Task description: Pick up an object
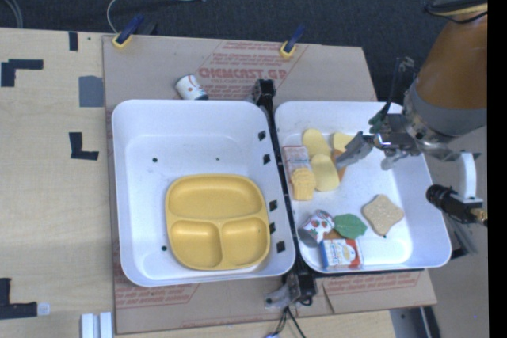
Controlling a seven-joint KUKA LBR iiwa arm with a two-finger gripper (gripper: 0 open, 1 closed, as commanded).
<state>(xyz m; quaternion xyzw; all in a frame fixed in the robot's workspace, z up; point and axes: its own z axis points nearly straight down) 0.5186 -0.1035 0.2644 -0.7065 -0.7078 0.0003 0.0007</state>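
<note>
Claw (358,148): hanging over the right bin near its upper middle, reaching in from three o'clock; whether it is released or clenched I cannot tell, and nothing is seen caught in it.
Left bin (142,131): carries a yellow divided tray (216,221) toward its five o'clock corner, well apart from the claw, so probably not the present aim.
White cup (188,87): lies on the cardboard at twelve o'clock of the left bin, outside both bins.
Right bin (424,249): holds the candidate objects, bunched along its left side, which likely explains why the arm is over this bin.
Yellow blocks (321,158): just at nine o'clock of the claw, the nearest things to take, by my judgement.
Packet (299,170): beside the blocks, against the dividing wall.
Toast slice (383,214): at six o'clock of the claw, lying apart and easy to reach.
Green piece (349,225), small carton (341,253): crowded at the bin's lower edge, a harder grasp.
</note>
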